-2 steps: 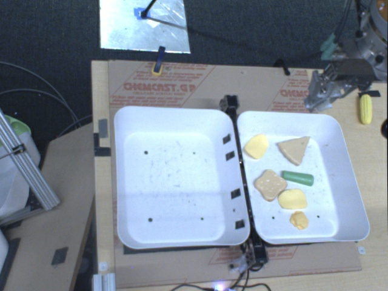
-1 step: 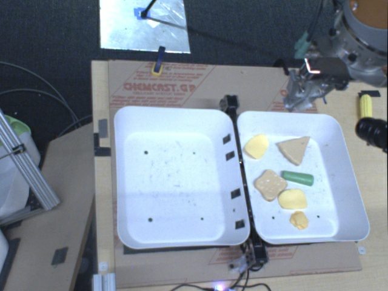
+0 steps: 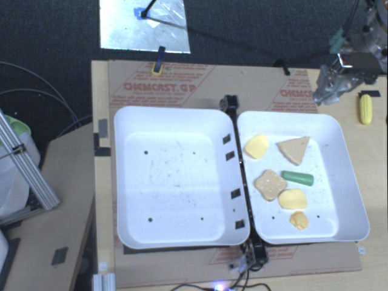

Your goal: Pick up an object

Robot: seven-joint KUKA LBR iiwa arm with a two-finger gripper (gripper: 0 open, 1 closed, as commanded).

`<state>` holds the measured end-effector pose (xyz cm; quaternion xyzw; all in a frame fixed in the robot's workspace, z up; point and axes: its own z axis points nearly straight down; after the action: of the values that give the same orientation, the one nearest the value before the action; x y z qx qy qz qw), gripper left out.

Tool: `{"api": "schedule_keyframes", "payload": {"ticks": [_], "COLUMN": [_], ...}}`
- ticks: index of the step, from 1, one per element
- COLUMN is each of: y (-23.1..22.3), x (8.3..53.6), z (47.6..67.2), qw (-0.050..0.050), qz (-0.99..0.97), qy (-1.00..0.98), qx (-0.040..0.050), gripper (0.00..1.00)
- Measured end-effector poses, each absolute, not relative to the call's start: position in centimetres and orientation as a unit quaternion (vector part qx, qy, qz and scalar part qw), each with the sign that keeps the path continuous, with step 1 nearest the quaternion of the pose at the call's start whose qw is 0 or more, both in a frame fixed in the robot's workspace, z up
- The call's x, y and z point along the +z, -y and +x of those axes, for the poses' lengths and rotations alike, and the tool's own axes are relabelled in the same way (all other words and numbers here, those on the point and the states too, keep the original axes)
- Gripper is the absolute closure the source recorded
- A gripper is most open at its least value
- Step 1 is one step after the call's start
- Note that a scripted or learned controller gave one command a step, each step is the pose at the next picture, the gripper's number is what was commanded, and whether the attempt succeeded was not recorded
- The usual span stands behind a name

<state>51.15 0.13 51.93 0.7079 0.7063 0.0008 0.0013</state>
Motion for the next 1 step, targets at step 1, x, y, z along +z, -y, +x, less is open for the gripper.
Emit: {"api": "schedule_keyframes", "payload": {"ticks": [1], "y": [-9.4], "x": [53.63], "z": [48.69], "qw": [0.001], "qz": [0.702], "qy": [-0.712], "qx": [0.0027], "gripper": [1.0]}}
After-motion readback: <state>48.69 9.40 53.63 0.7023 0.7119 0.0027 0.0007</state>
